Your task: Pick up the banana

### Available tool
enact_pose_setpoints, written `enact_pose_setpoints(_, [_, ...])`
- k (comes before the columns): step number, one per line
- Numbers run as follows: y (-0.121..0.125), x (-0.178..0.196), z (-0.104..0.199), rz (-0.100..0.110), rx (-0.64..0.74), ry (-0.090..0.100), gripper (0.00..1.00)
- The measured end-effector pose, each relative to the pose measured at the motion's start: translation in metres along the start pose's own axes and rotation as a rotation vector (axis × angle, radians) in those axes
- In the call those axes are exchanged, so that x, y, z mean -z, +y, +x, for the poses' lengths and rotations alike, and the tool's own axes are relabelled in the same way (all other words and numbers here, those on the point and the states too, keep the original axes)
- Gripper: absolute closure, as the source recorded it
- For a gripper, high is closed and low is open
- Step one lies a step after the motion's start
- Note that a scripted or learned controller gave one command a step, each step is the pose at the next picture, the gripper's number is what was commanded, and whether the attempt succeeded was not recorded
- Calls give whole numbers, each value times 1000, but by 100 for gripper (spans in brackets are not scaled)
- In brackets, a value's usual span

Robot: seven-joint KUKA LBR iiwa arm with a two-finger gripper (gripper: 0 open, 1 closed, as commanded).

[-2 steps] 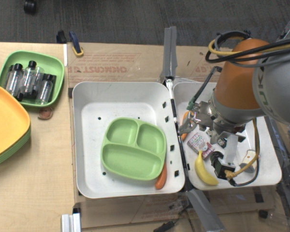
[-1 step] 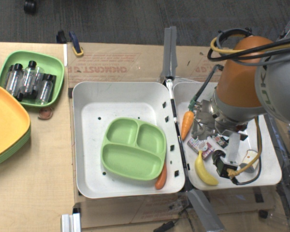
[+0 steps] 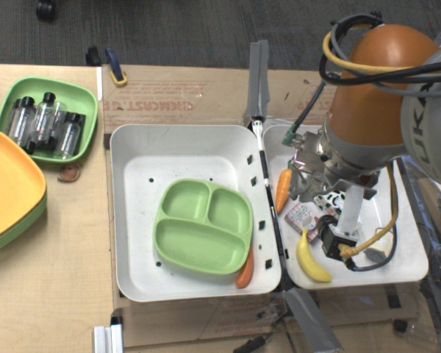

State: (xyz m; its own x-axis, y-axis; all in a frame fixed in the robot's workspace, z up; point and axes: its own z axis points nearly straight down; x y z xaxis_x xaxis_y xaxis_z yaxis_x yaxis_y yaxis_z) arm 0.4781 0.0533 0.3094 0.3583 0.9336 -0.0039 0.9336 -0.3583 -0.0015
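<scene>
The yellow banana (image 3: 311, 259) lies in the right bin (image 3: 406, 265) near its front left corner, curved and free of the arm. The gripper (image 3: 306, 175) hangs under the orange wrist over the middle of that bin, behind the banana and just right of an orange carrot (image 3: 282, 188). Nothing shows held in it, and the wrist hides most of it.
A pink and white packet (image 3: 301, 215) and a black-and-white spotted item (image 3: 328, 201) lie between the gripper and the banana. The left bin (image 3: 132, 197) holds a green divided plate (image 3: 204, 226) and a reddish sausage-shaped piece (image 3: 245, 271). On the bench at left are yellow plates (image 3: 11, 190) and a green tray of bottles (image 3: 48, 120).
</scene>
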Motion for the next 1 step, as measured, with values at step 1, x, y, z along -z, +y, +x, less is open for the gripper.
enact_pose_setpoints(1, [-4, 18, 9, 1, 55, -1, 100])
